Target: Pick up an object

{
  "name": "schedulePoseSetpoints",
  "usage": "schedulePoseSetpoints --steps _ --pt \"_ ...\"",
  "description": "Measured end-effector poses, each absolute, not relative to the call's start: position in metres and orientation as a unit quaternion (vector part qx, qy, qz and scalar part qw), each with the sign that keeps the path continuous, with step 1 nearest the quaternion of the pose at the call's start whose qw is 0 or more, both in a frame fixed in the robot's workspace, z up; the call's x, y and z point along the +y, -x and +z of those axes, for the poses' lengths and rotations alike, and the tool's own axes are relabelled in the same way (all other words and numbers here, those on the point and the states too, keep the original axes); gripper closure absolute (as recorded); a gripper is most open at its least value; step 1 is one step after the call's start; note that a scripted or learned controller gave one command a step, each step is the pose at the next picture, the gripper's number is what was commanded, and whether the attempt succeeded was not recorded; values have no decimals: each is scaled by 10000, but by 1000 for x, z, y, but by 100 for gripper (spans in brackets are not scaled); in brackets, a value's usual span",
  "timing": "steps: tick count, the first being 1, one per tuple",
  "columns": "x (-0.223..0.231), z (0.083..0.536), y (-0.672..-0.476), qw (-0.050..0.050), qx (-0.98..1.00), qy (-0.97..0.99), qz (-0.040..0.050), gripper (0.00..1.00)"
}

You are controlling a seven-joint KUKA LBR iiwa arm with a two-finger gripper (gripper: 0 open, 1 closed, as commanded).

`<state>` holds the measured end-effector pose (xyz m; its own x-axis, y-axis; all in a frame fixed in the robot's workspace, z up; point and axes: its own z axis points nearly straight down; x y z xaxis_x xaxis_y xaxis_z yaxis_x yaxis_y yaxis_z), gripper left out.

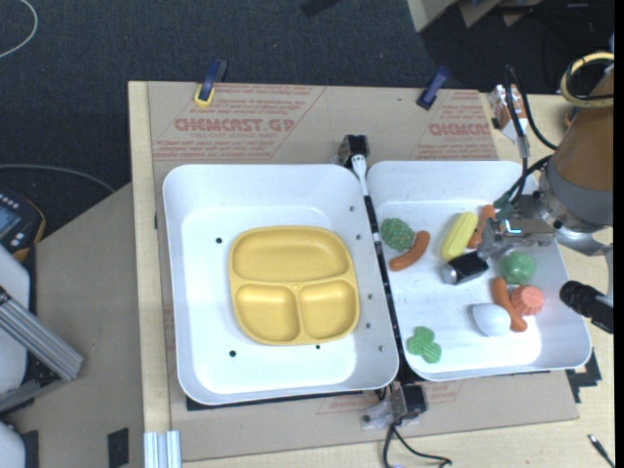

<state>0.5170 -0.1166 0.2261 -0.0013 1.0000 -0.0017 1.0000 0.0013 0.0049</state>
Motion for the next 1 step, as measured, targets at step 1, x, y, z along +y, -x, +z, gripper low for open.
schedulePoseSetpoints --steps 1 --pt "-91 236 -563 27 7088 -7054 18 100"
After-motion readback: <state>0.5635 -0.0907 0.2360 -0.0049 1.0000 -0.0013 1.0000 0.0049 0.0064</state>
